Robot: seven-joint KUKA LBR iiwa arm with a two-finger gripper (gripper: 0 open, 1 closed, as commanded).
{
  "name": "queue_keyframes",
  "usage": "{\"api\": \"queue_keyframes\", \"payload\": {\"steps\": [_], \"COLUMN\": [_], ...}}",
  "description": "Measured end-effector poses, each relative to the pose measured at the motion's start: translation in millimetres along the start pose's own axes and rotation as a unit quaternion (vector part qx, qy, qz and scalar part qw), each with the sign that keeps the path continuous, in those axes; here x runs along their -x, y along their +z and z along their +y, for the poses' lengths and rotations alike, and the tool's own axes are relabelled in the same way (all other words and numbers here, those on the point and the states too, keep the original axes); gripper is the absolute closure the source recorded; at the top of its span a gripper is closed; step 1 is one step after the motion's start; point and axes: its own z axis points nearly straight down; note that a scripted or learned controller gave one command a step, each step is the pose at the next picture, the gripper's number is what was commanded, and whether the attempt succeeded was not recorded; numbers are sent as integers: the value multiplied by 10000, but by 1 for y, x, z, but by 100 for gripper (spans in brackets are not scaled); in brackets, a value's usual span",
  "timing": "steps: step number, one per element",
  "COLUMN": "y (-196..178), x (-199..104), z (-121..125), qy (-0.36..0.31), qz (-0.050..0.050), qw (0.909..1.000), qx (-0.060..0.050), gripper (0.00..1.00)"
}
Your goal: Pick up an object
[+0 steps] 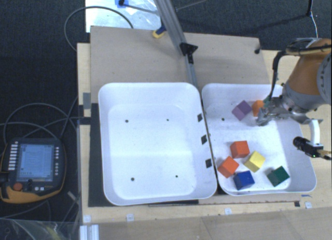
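Note:
The right bin (pixel 223 99) holds several small blocks. A purple block (pixel 241 110) lies near the bin's back, with a small orange piece (pixel 257 107) just right of it. Toward the front sit an orange cube (pixel 239 149), a second orange block (pixel 227 167), a yellow cube (pixel 254 161), a blue cube (pixel 243 180) and a dark green cube (pixel 278 175). My gripper (pixel 264 116) hangs low in the right bin, right beside the small orange piece. Nothing shows between its fingers.
The left bin (pixel 150 140) sits beside the right one, their rims touching at the middle. A slanted metal pole (pixel 171 18) crosses the back of the bench. A teach pendant (pixel 32 169) lies on the floor at the left.

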Motion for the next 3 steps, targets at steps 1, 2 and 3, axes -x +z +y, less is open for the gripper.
{"api": "queue_keyframes", "payload": {"steps": [1, 2, 3], "y": [-62, -110, -147], "x": [1, 2, 2], "z": [10, 20, 21], "qy": [-2, -4, -4], "qz": [-7, -6, -4], "qw": [10000, 10000, 10000], "qx": [20, 15, 7], "gripper": [100, 100, 100]}}
